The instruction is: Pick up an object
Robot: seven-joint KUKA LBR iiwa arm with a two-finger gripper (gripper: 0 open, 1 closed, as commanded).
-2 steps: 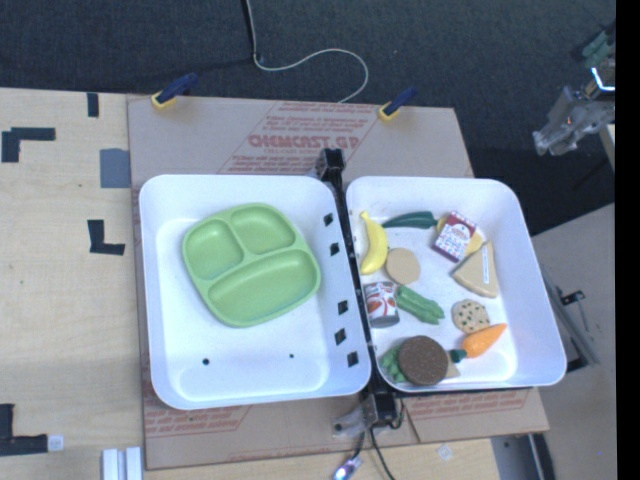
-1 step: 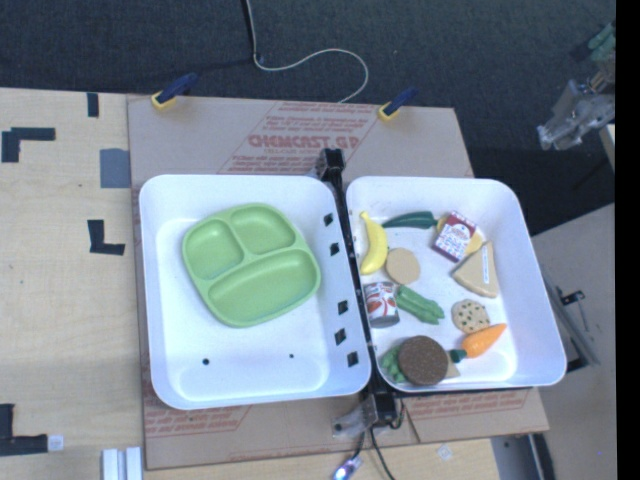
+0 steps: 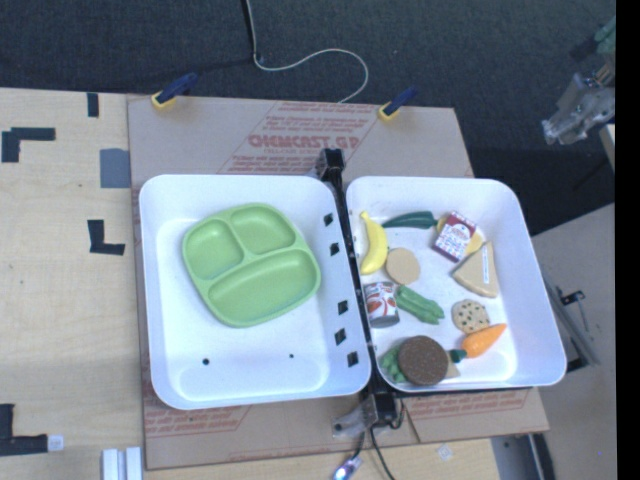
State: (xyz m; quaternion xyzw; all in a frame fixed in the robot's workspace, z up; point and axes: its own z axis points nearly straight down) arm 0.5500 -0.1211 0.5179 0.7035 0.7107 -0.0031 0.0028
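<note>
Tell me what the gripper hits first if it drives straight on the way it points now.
Hard to say: the gripper hangs at the view's upper right, outside the right bin, apparently pointing down-left. Continuing, it would probably first meet that bin's near corner; depth is unclear.

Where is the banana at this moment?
In the camera view the banana lies in the right bin, near its upper left corner beside the divider between the bins, just left of the tan round cookie and above the small can.

It was a robotics lab: two white bins (image 3: 160, 268) sat on clamped cardboard (image 3: 300, 133), toy food (image 3: 425, 278) inside one.
</note>
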